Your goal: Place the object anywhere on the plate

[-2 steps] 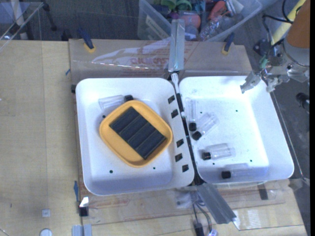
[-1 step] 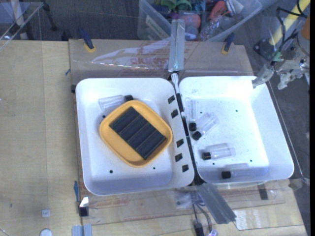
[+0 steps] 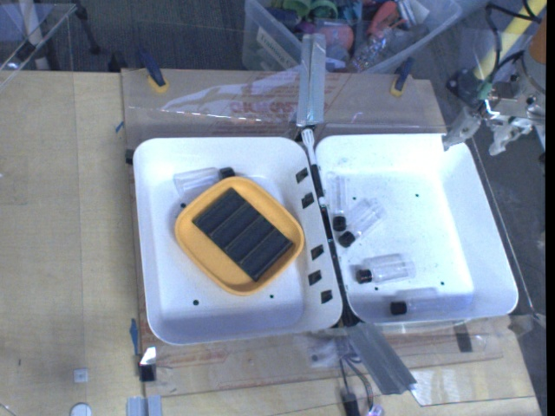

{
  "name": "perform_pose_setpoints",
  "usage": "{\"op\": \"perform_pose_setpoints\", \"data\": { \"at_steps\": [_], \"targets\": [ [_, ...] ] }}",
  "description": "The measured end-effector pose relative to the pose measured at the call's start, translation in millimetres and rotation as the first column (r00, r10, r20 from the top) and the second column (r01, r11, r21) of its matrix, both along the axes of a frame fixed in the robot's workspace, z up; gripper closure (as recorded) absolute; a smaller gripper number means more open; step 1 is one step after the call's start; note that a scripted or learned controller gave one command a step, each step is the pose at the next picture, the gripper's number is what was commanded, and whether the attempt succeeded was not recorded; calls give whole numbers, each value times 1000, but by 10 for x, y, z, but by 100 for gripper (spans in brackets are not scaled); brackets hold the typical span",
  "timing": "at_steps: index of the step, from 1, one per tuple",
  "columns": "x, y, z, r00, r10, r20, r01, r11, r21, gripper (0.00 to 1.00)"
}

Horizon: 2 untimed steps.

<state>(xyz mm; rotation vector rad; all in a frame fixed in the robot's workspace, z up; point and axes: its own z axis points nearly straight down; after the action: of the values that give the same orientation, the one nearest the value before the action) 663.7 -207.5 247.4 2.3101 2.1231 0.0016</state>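
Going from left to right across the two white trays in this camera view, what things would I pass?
Left bin → yellow plate with a dark ridged pad on it → divider between the bins → clear vial with a black cap → right bin.

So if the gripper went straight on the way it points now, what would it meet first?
The gripper hangs at the right bin's far right corner, apparently aimed down. It would probably meet that bin's bare white floor or rim first, well short of the clear vials. Depth is unclear.
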Motion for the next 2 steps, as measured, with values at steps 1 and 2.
{"op": "perform_pose_setpoints", "data": {
  "at_steps": [1, 2],
  "targets": [
    [39, -61, -114, 1000, 7, -2, -7, 1000, 0, 0],
    [38, -53, 17, 1000, -14, 1, 14, 1000, 0, 0]
  ]
}}
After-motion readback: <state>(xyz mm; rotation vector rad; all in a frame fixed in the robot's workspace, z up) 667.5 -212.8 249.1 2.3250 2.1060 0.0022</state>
